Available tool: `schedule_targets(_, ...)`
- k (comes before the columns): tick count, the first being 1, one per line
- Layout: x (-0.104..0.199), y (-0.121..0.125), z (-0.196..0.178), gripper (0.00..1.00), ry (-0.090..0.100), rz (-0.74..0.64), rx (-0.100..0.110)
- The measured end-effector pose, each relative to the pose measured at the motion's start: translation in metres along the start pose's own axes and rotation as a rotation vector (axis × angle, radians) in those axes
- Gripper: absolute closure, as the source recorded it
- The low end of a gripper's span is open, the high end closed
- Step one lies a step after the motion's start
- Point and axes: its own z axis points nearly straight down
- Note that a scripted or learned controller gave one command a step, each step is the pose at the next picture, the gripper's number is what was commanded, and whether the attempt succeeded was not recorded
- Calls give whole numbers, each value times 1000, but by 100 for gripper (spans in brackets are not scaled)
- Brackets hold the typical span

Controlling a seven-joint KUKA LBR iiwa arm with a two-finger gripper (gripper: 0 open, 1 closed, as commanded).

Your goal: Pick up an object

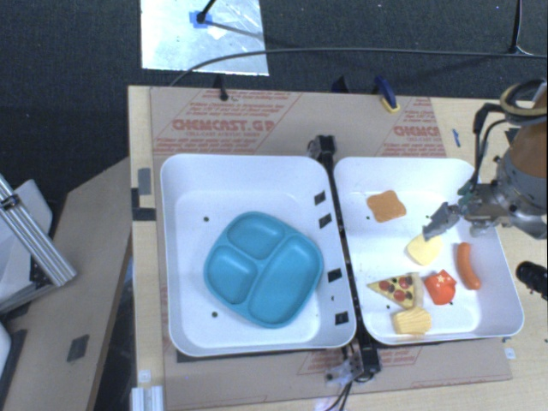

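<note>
Over at the right of the frame, my gripper [438,222] hangs above the yellow cheese [424,250]. I can't tell its spread. I'd drop straight, slowly.

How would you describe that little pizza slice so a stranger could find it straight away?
Look at the right white bin, the one with toy food rather than the blue divided plate. Near its front edge lies the pizza slice, left of a red piece and just above a yellow ridged piece. It alone is a triangle with dark red spots.
</note>
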Motion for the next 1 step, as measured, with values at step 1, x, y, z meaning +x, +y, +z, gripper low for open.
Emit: schedule_targets(1, 0, 2, -5, 0, -2, -3, -10)
